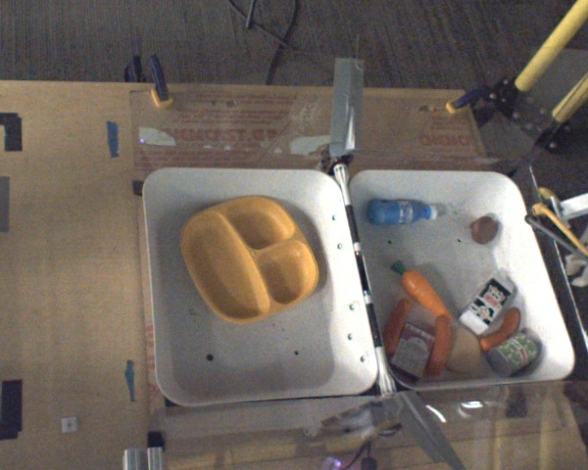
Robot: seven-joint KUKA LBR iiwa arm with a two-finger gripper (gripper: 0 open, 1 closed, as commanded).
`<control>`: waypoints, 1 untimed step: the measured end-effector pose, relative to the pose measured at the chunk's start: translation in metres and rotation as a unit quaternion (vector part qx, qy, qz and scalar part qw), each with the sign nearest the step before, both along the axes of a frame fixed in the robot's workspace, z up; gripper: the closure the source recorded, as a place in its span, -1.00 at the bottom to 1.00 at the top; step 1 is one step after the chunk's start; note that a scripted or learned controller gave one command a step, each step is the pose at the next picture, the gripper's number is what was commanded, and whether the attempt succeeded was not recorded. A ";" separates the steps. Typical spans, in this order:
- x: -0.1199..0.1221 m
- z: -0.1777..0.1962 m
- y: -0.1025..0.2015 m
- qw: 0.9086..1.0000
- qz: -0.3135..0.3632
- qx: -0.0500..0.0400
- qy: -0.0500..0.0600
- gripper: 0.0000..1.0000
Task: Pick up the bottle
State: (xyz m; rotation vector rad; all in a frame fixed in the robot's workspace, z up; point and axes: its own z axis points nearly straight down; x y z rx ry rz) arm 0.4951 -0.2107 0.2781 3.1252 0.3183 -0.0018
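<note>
- Bottle [400, 211] lies flat near right bin's [426, 180] far rim, bare floor around it.
- Carrot [423, 291] well apart.
- End effector: state cannot be told.

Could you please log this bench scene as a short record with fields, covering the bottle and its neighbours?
target: clear plastic bottle with blue label, lying on its side
target location: right white bin, far-left corner, apart from other items
left white bin: holds yellow three-compartment plate
near target: small brown round object; orange toy carrot
task state: bottle not yet picked up
</note>
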 end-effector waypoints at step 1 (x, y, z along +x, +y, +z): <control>-0.015 0.026 -0.013 0.994 0.113 0.000 0.000 1.00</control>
